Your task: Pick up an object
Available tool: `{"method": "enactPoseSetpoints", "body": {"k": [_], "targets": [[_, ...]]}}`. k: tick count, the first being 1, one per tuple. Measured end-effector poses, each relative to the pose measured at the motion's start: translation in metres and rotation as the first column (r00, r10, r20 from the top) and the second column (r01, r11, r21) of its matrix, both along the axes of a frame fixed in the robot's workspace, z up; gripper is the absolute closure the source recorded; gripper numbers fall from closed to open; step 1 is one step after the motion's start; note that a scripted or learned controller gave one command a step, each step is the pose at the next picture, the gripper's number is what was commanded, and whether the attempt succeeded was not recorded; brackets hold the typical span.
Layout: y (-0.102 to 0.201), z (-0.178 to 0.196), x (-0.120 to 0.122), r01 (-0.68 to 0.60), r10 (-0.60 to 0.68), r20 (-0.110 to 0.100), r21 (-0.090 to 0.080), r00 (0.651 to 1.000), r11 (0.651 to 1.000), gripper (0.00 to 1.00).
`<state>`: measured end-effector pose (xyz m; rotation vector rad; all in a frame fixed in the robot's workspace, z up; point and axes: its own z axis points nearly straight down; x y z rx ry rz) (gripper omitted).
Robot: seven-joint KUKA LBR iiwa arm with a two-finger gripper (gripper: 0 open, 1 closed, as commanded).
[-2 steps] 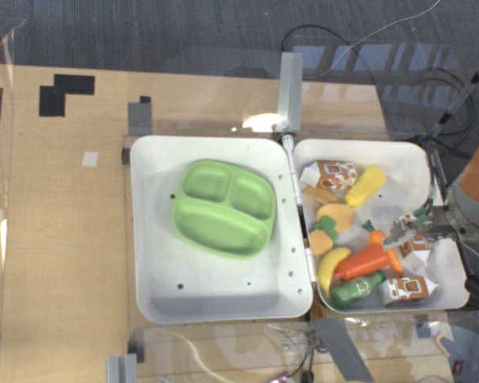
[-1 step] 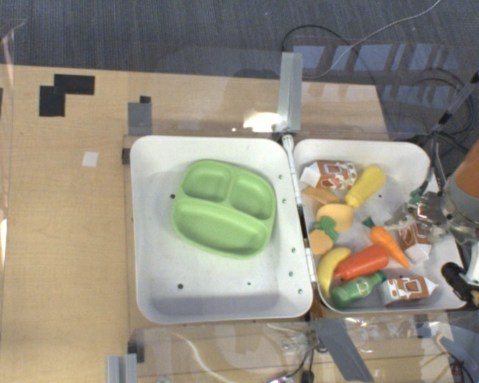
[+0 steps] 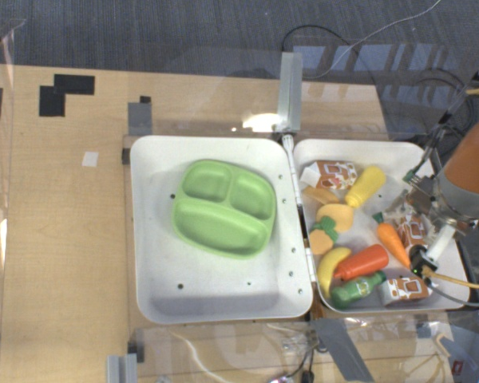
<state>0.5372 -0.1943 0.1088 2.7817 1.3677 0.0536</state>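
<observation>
- Step in hand, as I judge it: the approach — the arm (image 3: 471, 174) hangs over the right side of the right bin (image 3: 367, 308), and nothing is seen lifted yet.
- The gripper (image 3: 425, 228) sits low among the toys at that bin's right side; whether it is parted or closed I cannot tell, since the wrist and cables cover it.
- Likely targets lie just beside it: the carrot (image 3: 393, 244) to its left, a small printed carton (image 3: 413, 228) close against it, and another carton (image 3: 405, 290) nearer the bin's front wall.
- Further left in the right bin lie the red pepper (image 3: 362, 262), the green bottle (image 3: 356, 290), the banana (image 3: 331, 266) and the yellow bottle (image 3: 365, 186).
- The next move calls for settling straight down on one piece — the carrot looks the most separate — without nudging its neighbours.
- Edges: the right bin's right wall is close to the gripper, so room to shift that way is scant.
- Open room: left of the right bin, the left bin (image 3: 156, 294) holds the green divided tray (image 3: 223, 207), with bare white floor around it.
</observation>
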Motion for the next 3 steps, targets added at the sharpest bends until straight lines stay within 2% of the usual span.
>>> {"method": "enactPoseSetpoints", "body": {"k": [1, 2, 3], "targets": [[0.069, 0.000, 0.030, 0.355, -0.355, 0.008, 0.019, 0.935, 0.935, 0.00], [0.089, 0.001, 0.022, 0.471, -0.471, 0.016, 0.028, 0.882, 0.882, 0.00], [0.089, 0.014, 0.021, 0.462, -0.463, 0.009, 0.027, 0.887, 0.886, 1.00]]}}
